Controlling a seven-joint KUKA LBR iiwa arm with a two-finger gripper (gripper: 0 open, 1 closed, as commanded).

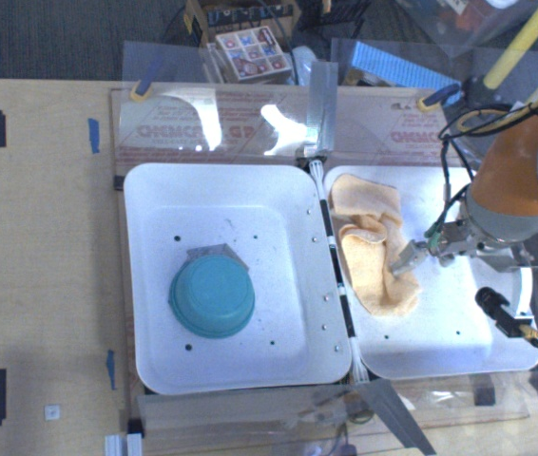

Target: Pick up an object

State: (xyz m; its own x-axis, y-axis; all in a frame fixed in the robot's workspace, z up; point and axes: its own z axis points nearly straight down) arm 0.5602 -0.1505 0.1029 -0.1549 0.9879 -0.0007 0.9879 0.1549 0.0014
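At cloth's point(374, 255) rt edge: fingers point(408, 257) touching.

We've got two white bins side by side. The left bin point(150, 207) has a teal bowl point(213, 296) sitting upside down. In the right bin point(459, 335), the gripper point(404, 262) is down touching a crumpled tan cloth point(369, 245) along the bin's left side.

We see a teal bowl point(213, 295) in one white bin point(155, 198), a tan cloth point(374, 255) in the other white bin point(459, 335).
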